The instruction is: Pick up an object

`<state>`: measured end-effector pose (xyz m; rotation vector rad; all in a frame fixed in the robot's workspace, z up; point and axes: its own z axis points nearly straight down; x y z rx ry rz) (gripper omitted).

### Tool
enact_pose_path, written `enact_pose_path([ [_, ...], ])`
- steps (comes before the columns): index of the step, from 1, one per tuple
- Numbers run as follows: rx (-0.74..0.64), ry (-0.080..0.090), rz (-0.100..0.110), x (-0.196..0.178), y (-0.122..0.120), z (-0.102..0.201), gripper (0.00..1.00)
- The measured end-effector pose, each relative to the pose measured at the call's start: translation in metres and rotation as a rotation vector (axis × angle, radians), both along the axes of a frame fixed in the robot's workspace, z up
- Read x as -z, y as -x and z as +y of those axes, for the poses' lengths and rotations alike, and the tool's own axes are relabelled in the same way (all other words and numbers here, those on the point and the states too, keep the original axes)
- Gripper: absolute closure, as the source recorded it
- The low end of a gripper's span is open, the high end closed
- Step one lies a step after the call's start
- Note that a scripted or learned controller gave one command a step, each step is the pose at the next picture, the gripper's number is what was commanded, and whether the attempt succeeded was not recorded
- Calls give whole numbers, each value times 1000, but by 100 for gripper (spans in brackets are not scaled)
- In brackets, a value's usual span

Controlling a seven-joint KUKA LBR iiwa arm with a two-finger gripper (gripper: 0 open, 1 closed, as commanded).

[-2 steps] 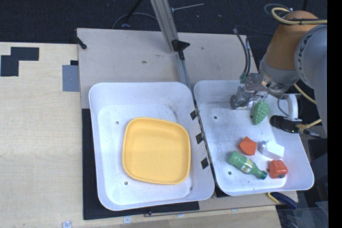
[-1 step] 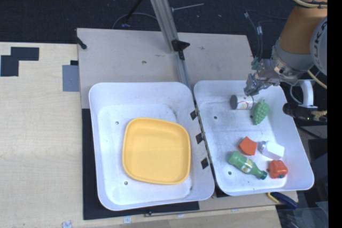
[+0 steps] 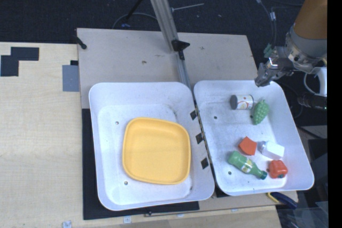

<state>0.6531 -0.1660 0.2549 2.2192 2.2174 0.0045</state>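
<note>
- I see the end effector (image 3: 265,76) poised over the right bin's (image 3: 224,179) far rim; I can't tell its opening, and nothing visibly sits in it.
- Nearest pick: the small jar (image 3: 242,102), lying on its side just down-left of it, long axis across the bin.
- The green grapes (image 3: 260,112) lie just beside the jar.
</note>
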Motion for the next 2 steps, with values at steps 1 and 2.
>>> enact_pose_path([
  [1,-1,-1,5,1,0,0,100],
  [2,-4,-2,6,8,-1,43,100],
])
